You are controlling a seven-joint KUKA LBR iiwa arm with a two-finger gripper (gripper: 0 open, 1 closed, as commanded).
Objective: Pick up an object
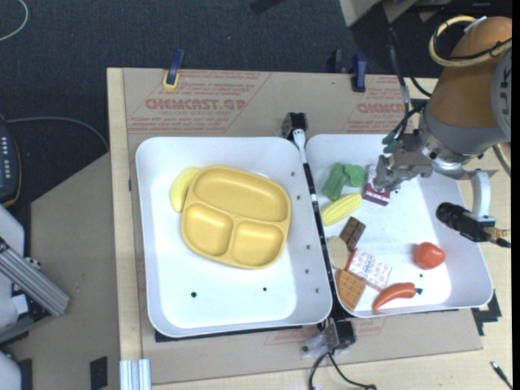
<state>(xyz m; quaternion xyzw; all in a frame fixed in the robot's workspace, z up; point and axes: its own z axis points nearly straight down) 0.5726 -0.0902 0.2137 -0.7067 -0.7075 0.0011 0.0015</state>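
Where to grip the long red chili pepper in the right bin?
Probably across the middle of the long red chili pepper, coming straight down from above. It lies flat and slanted near the front rim of the right white bin, narrow across its width, with bare floor on both long sides for the fingers.

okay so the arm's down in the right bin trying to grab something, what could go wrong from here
The hand is low among crowded items: the green toy, the corn cob and a small maroon-and-white item sit close together, so it may nudge neighbours or close on two at once. It is also near the right bin's back wall, which could block a clean approach.
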